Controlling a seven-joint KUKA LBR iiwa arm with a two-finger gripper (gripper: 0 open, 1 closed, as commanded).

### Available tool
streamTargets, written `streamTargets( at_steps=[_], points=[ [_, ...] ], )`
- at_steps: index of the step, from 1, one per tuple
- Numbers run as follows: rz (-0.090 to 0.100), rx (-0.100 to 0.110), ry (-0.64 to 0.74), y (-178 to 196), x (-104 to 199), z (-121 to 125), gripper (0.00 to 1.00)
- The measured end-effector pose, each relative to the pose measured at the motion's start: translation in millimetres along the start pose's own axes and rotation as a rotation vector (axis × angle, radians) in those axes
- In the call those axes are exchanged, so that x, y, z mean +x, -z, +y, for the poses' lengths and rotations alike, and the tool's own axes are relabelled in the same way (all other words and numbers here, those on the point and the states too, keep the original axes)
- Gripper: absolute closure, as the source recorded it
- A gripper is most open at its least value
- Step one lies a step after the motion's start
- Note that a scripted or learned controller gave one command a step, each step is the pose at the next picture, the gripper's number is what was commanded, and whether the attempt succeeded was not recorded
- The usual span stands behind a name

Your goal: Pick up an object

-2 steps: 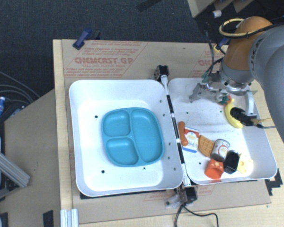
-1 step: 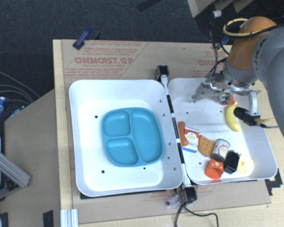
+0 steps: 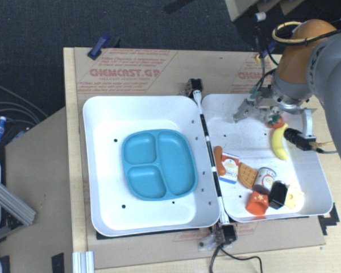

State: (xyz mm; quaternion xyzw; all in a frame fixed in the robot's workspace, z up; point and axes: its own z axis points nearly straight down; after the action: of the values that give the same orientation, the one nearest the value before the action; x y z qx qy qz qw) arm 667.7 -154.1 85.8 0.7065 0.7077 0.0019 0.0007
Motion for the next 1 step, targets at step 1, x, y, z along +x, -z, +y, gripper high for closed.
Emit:
streamTargets(
  at_steps=[1],
  points=[
    [-0.003,0.001,-0.001,-0.6,-11.0,-0.8,0.00]
  ],
)
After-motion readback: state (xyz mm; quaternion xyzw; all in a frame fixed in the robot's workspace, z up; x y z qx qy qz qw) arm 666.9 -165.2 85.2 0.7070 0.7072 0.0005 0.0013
